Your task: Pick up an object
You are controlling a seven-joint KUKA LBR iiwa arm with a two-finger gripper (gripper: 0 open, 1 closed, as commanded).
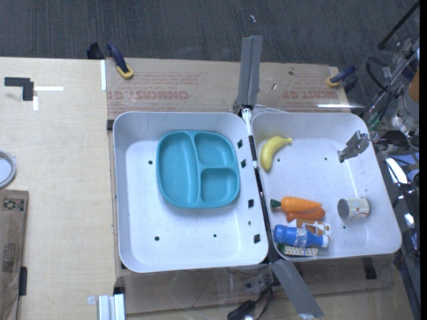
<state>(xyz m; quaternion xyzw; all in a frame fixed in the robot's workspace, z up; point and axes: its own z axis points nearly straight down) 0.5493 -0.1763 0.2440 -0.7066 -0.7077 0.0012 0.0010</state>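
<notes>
End effector [352, 146] sits at the right edge of the right bin [373, 245], above its floor near the upper right wall. Whether it is open or shut cannot be told from this view; nothing is visibly held.

Candidate objects all lie in the right bin:
- Banana [273, 151]: yellow, curved, smooth, in the upper left corner close to the divider wall.
- Carrot [301, 207]: orange, tapered, with a green stem end pointing left, near the bin's middle.
- Blue bottle [299, 237]: cylindrical, lying on its side, just below the carrot and beside a small printed box [316, 231].
- Small cup [353, 208]: pale, cylindrical, tipped on its side, to the right of the carrot and apart from it.

Left bin [133, 245] holds a teal plate [199, 169] with three compartments, matte plastic, rounded corners.

Both bins are shallow, white and glossy, set side by side on a light wood surface [53, 152]. Cardboard with red print [173, 92] lies behind them, held by yellow-tipped clamps [122, 63]. Dark carpet [167, 12] covers the floor beyond.
</notes>
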